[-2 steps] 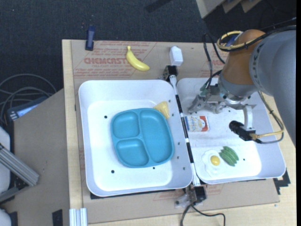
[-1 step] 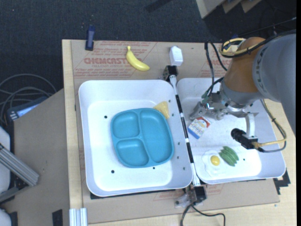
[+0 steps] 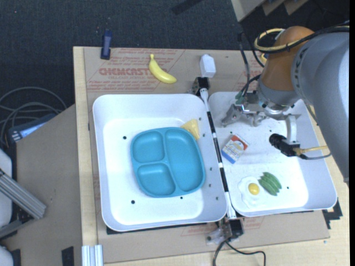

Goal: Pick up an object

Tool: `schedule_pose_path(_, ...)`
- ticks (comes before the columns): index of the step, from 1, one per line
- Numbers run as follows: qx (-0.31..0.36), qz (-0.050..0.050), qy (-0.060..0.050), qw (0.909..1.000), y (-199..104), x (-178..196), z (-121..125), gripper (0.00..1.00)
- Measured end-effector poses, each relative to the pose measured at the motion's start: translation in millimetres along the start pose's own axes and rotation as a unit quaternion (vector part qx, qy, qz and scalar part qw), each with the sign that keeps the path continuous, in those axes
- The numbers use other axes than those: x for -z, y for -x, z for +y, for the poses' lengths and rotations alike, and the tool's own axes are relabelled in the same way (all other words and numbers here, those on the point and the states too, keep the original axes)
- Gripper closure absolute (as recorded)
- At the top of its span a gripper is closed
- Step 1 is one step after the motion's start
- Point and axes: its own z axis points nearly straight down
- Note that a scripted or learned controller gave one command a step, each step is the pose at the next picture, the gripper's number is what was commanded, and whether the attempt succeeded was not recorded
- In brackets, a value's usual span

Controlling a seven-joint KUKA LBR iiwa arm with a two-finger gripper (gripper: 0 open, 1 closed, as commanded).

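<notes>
The right bin (image 3: 316,165) holds a small white, red and blue carton (image 3: 234,148), a toy fried egg (image 3: 252,190) and a green pea pod (image 3: 270,183). In the left bin (image 3: 111,148) lies a blue divided plate (image 3: 166,162) with a yellow wedge (image 3: 191,127) at its back right corner. My gripper (image 3: 252,115) hangs low over the back of the right bin, behind the carton and apart from it. Nothing shows in its grasp.
A toy banana (image 3: 161,71) lies on the cardboard behind the left bin. A blue item (image 3: 106,44) and a white block (image 3: 208,65) are there too. The divider between the bins (image 3: 213,143) runs just left of the carton. Cables (image 3: 310,148) trail across the right bin.
</notes>
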Motion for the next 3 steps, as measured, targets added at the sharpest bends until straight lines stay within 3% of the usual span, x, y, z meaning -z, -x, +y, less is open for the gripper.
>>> schedule_pose_path(1,0.000,0.001,-0.002,1.0000,-1,0,-38,0.00)
schedule_pose_path(2,-0.001,0.001,-0.001,1.0000,-1,10,-38,1.00)
schedule_pose_path(3,-0.001,0.001,-0.001,1.0000,-1,10,-38,0.00)
